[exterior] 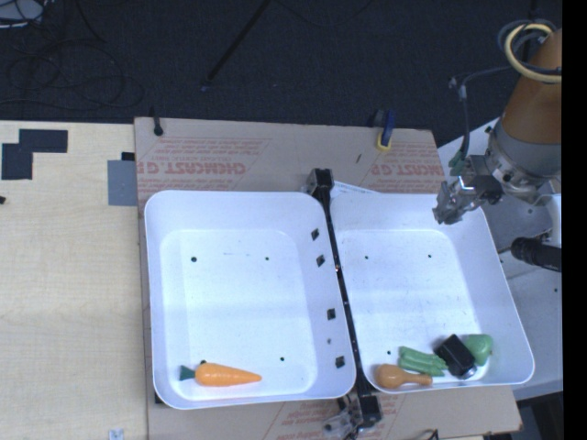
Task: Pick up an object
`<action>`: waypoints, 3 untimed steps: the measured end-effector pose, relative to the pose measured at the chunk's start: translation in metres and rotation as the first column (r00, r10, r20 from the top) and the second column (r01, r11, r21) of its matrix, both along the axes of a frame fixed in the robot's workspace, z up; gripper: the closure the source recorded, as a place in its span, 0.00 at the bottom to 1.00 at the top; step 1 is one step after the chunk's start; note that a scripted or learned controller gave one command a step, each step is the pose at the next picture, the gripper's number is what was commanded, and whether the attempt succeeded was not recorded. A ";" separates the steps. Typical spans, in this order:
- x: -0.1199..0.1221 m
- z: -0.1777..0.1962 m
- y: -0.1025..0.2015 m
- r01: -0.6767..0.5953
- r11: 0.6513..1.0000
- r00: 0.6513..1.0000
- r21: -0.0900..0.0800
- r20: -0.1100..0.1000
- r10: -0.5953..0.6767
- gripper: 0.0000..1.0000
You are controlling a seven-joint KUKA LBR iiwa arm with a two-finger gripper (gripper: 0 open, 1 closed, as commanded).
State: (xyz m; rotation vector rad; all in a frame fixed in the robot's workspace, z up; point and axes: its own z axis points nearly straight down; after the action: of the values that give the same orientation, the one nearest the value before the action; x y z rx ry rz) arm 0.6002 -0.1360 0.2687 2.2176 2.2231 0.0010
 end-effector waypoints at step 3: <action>0.003 0.064 0.009 0.001 1.000 1.000 0.000 0.000 -0.001 1.00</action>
State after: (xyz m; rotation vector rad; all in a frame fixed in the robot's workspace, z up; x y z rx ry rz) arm 0.6033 -0.1271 0.3325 2.2186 2.2220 0.0009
